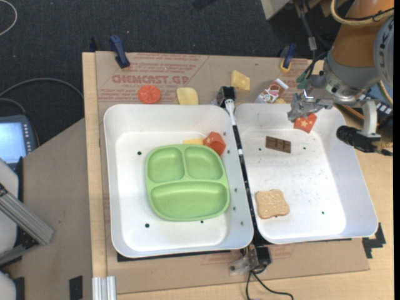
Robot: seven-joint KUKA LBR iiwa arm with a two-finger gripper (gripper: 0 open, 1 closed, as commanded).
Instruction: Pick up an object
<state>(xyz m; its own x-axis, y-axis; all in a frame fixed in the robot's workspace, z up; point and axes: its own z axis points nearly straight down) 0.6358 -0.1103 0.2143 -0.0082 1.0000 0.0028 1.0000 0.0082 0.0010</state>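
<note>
- The gripper [304, 112] sits at the upper right of the frame, over the far edge of the right bin [350, 186]; a small red block with a yellow star [305, 124] shows at its fingertips, so the fingers look clamped on it, though the contact itself is small and hard to confirm
- The block hangs directly below the gripper, just above the bin floor; a straight lift is what the hold calls for
- Lower left of the gripper lies a chocolate bar [278, 144], long axis left to right; further down, a cracker [272, 204]
- The left bin [119, 167] carries a green divided plate [187, 182]
</note>
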